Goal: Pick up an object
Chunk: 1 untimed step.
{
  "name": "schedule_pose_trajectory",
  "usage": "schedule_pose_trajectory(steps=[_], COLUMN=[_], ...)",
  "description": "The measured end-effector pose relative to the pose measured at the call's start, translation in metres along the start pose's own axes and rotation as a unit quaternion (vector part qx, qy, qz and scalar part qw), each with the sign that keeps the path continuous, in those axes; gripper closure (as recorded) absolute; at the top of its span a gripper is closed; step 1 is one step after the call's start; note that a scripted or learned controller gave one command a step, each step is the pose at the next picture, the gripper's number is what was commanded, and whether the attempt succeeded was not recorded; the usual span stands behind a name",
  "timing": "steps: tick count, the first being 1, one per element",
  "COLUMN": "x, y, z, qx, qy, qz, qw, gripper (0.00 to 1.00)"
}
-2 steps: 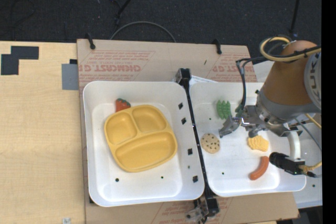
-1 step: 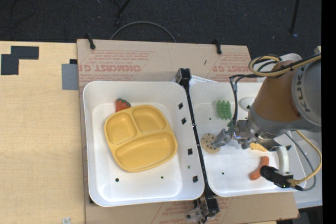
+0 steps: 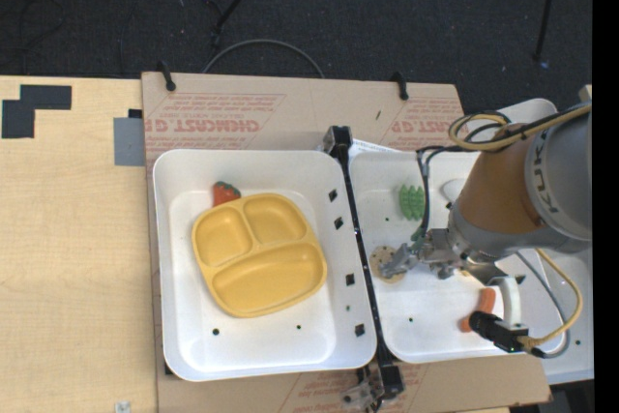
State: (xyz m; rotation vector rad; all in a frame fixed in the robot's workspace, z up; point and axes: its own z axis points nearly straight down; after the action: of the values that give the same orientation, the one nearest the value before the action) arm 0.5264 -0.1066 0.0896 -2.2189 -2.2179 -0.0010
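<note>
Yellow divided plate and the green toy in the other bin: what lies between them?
In the camera view, between the yellow divided plate and the green toy run bare white bin floor and the black divider where the bins meet.

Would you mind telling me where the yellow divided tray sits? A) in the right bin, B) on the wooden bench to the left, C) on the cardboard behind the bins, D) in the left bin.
D: the yellow tray lies flat in the left bin, with a small red item at its far left corner, while the arm reaches into the right bin.
</note>
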Motion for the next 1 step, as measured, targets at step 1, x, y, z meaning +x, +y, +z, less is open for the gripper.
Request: schedule_pose_trajectory(steps=[1], x=[0.001], y=[0.0019], z=[-0.0123], qx=[-0.002], qy=[0.002], qz=[0.001], qw=[1.0], gripper=[1.0])
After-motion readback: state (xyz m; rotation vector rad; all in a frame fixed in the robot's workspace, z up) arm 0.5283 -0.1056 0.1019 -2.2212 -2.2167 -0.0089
